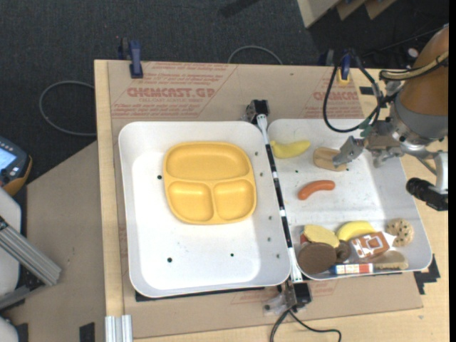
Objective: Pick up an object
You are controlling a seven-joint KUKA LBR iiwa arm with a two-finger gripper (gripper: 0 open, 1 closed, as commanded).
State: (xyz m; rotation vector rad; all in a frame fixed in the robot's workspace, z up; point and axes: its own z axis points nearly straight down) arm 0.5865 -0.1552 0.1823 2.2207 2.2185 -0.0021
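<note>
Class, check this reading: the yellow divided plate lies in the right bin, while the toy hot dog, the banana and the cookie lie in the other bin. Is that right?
Not quite. The camera view shows the yellow divided plate in the left bin, not the right. The rest stands: the toy hot dog, the banana and the cookie lie in the other bin, the right one.

I'm watched by one camera, fixed high above the bench (214, 77), tilted down at a slant. It takes in both white bins whole: the left bin (142, 212) sits mid-frame, the right bin (399, 198) runs toward the right edge. Dark floor fills the top and left. My arm (427, 98) comes in from the right, only its end in frame. The view stands well back, so small things look tiny.
</note>
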